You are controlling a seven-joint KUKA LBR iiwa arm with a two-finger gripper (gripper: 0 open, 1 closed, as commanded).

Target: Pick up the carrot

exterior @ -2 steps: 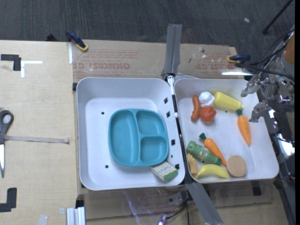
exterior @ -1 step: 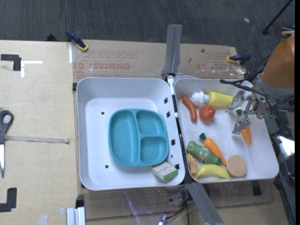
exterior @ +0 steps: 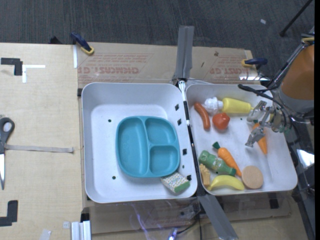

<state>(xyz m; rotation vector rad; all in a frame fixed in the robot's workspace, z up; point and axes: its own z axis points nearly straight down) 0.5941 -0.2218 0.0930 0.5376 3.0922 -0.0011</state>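
Two shallow white plastic bins sit side by side on the bench. The left bin (exterior: 95,149) holds a teal plastic plate with three compartments (exterior: 148,146) near its middle, and a small yellow-and-green sponge block (exterior: 176,183) lies just off the plate's near right corner, close to the bin's front wall.

The right bin (exterior: 280,176) carries the toy food. An orange plastic carrot with a green top (exterior: 227,157) lies at a slant near the bin's middle, its green end pointing up-left. Just beside it on the left is a green plastic bottle-like piece (exterior: 216,163), and below that a yellow plastic banana (exterior: 226,183). A tan round disc (exterior: 252,177) rests just right of the banana. Farther back lie a red-orange sausage (exterior: 202,115), a red tomato (exterior: 220,120), a yellow squeeze bottle on its side (exterior: 236,105) and a small white piece (exterior: 212,103) touching its cap end.

The gripper (exterior: 258,129) hangs over the right side of this bin, well apart from that carrot. A second small orange tapered piece (exterior: 262,143) shows at the fingertips; whether it sits between the fingers or merely beneath them is hard to make out, and I cannot tell whether the jaws are apart or together. The arm's orange band (exterior: 300,79) is cut off at the frame's right edge.
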